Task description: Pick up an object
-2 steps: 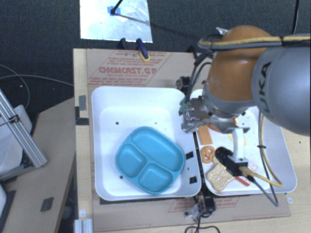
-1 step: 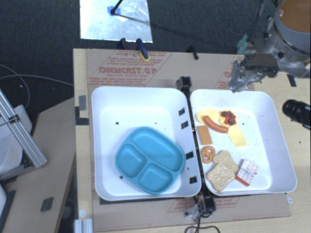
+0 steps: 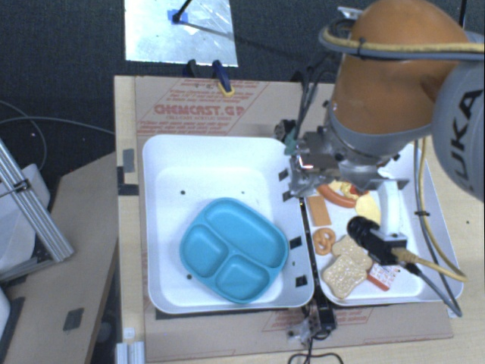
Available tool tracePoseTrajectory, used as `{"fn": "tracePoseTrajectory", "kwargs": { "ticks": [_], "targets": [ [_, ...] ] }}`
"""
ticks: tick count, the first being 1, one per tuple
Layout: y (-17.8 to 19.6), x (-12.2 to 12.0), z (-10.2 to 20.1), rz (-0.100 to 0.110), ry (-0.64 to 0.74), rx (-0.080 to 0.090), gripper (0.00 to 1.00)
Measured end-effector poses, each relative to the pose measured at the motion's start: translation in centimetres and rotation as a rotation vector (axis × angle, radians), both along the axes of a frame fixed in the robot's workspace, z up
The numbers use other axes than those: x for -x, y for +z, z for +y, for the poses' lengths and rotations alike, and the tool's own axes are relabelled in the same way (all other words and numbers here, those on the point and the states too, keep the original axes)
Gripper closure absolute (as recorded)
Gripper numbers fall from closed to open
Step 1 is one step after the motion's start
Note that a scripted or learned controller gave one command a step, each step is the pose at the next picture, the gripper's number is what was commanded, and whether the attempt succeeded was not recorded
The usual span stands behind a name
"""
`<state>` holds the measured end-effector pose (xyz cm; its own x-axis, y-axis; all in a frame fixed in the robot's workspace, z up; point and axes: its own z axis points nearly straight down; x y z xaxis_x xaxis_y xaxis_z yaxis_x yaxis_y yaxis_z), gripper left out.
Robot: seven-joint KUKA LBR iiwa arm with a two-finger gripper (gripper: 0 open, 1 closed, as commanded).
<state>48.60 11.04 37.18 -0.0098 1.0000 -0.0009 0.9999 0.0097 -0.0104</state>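
Note:
My gripper [image 3: 305,179] hangs over the divider between the two bins, at the left edge of the right bin [image 3: 433,237]. The bulky orange and grey arm hides most of it. Just below and right of it lie a red sausage [image 3: 338,196], a flat orange cracker [image 3: 320,212] and a small pretzel [image 3: 323,240]. Closer to the front are two pieces of toast [image 3: 345,273], a red-and-white piece [image 3: 383,277] and, by the sausage, a yellow piece [image 3: 367,205]. A blue divided plate [image 3: 233,249] sits in the left bin [image 3: 197,165].
The bins rest on a cardboard sheet [image 3: 201,105] with red print. A shiny metal sheet [image 3: 180,21] lies behind it on the dark floor. A blue-and-yellow clamp [image 3: 222,78] sits at the cardboard's back edge. Aluminium framing [image 3: 26,211] stands at the far left.

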Motion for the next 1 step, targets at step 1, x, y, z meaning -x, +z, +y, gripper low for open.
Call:
{"fn": "tracePoseTrajectory", "kwargs": {
  "ticks": [1],
  "targets": [
    [-26.21, -6.50, 4.48, -0.006, -0.005, 0.000, 1.00]
  ]
}}
